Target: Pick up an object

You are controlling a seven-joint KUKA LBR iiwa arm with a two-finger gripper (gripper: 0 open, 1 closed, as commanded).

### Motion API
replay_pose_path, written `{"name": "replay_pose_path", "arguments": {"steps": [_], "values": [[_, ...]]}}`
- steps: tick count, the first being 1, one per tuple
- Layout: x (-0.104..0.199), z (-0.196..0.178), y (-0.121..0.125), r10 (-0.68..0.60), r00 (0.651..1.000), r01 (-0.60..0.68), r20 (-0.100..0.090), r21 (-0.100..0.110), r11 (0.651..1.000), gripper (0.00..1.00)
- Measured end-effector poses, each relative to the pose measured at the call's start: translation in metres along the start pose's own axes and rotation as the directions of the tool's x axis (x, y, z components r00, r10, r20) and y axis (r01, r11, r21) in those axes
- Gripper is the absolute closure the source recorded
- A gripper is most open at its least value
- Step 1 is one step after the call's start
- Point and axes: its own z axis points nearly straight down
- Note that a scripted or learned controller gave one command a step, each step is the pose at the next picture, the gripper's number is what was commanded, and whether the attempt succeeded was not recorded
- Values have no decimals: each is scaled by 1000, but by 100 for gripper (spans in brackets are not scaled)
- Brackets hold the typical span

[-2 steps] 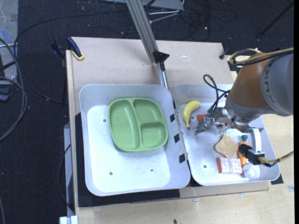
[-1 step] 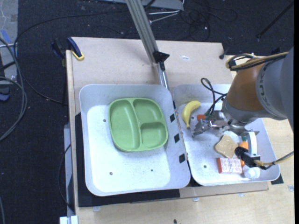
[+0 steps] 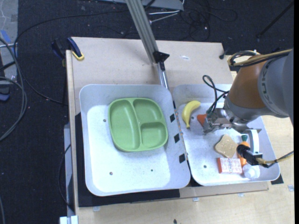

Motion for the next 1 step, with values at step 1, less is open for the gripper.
{"name": "replay_pose_path", "arguments": {"steps": [1], "values": [[-9,-60,1,-1,1000,1,-1,1,1000,100]]}}
